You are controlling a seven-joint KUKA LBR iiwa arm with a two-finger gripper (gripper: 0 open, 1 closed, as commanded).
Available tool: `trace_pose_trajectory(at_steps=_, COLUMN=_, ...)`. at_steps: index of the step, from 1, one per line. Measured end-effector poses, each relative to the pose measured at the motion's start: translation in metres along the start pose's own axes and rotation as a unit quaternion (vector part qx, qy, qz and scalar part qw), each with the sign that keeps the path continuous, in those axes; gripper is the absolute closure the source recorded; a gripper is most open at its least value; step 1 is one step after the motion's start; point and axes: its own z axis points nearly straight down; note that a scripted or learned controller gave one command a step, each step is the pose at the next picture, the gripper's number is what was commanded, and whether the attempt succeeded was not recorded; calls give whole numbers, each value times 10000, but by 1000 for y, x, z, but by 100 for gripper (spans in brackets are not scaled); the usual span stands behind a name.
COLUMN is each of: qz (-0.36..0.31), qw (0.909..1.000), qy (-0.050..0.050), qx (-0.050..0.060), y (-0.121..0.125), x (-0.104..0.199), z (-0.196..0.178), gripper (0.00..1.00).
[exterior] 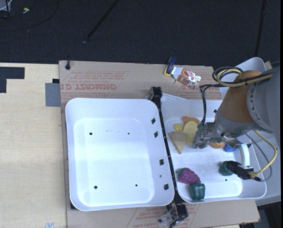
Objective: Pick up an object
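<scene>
the arm (241,103) comes in over the right bin (217,194) and the hand (202,139) sits low in that bin's middle, prob. because that's where the pickable stuff is bunched. can't tell how far open the hand is, and nothing shows as held in it. closest candidate is the beige wedge (179,140), just beside the hand on the side toward the left bin (113,146). it lies flat w/ its point toward the near rim, and whether it touches the hand is unclear. just beyond the wedge, toward the far rim, are a small yellow piece (178,127) and an orange-yellow piece (191,126), touching or nearly so, the latter v. close to the hand. on the hand's other side, toward the arm, an orange thing (217,145) and a blue thing (230,148) poke out, partly hidden by the wrist. well apart from the hand, near the bin's front rim, a purple grape bunch (189,176) sits right beside a green pepper (197,190). the left bin shows its white floor w/ a few dark dots. both bins rest on cardboard on the bench (23,151). judgement: pick not yet made; the hand looks set for the wedge cluster, and the crowding there could spoil a clean grab.
</scene>
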Motion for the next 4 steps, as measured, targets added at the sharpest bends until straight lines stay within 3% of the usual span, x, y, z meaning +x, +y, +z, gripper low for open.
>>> trace_pose_trajectory(at_steps=1, qz=22, qw=10000, qy=12, qx=39, y=-63, x=9, z=-1, gripper=100)
trace_pose_trajectory(at_steps=2, qz=31, qw=10000, qy=23, qx=55, y=-62, x=7, z=-10, gripper=100)
trace_pose_trajectory(at_steps=3, qz=22, qw=10000, qy=0, qx=15, y=-94, x=21, z=-1, gripper=100)
trace_pose_trajectory(at_steps=4, qz=-1, qw=10000, qy=8, qx=15, y=-27, x=44, z=0, gripper=100)
